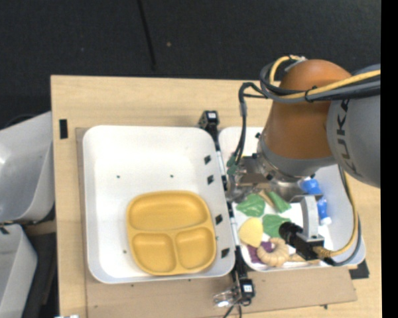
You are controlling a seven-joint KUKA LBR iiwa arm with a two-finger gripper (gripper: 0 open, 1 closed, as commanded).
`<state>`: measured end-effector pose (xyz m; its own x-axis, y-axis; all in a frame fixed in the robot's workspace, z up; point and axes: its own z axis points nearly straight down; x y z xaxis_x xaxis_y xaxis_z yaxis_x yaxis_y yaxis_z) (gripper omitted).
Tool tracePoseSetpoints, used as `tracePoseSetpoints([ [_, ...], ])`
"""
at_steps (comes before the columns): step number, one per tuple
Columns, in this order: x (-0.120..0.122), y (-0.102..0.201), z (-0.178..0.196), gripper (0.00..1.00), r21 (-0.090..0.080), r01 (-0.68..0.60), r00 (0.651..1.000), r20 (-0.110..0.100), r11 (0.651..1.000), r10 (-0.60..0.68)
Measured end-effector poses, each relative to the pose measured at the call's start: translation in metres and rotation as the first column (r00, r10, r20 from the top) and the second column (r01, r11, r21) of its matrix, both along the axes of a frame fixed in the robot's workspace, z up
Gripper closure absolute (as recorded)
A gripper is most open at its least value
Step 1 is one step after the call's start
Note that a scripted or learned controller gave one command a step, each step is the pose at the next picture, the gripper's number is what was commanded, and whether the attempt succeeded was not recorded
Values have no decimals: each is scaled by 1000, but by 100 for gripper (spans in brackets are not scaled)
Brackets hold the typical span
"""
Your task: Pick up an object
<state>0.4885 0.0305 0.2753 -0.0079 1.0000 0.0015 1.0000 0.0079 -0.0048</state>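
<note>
The arm's orange wrist band (304,114) hangs over the right bin (355,240) and hides most of it. My gripper (252,183) reaches down at the bin's left side, just above a green leafy toy (251,205). Below that lie a yellow piece (251,230), another green piece (273,223), a purple piece (266,248) and a tan pretzel-like piece (278,258). A blue object (313,188) sits to the right of the gripper. A yellow three-section plate (171,232) rests in the left bin (113,177).
A black cable end (298,238) and yellow hose (345,247) trail from the arm over the right bin's front. Black clips (209,118) sit on the divider between the bins. The wooden bench (119,98) surrounds both bins.
</note>
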Motion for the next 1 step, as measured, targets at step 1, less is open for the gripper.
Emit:
tracePoseSetpoints([
  [1, 2, 15, 174, 100, 2, 2, 1000, 24, 1000, -2],
])
